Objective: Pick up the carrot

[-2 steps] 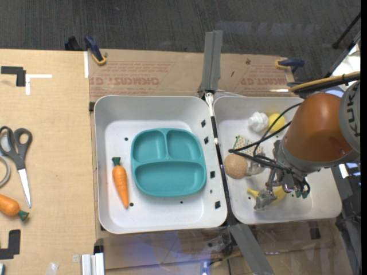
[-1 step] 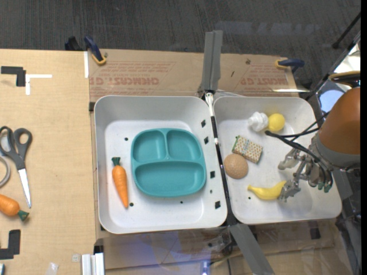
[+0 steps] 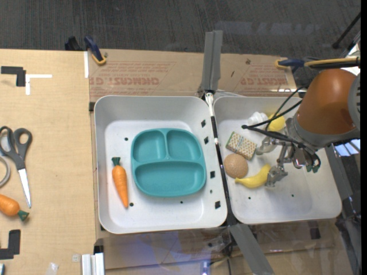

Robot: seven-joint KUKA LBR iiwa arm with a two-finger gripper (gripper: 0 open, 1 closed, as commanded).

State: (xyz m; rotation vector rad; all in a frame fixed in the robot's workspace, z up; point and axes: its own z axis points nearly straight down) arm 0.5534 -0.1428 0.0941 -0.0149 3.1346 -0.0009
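Carrot (image 3: 119,181): lying lengthwise in left bin (image 3: 103,211), just beside teal tray (image 3: 168,162), leaf end up-frame. Tool (image 3: 276,171): over right bin (image 3: 327,205), near banana (image 3: 254,179); finger state cannot be told. Advised: cross over, straddle carrot's width, keeping off the tray.

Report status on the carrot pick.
Claw over right bin, by banana. Carrot in left bin, beside teal plate, untouched.

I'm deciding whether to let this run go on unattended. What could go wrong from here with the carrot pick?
1. The hand is over the right bin beside the banana, while the carrot lies in the left bin; it may grab the wrong item.
2. The carrot lies close beside the teal plate, so a finger may land on the plate rim.
3. A second carrot lies on the bench near the scissors, a possible wrong target.
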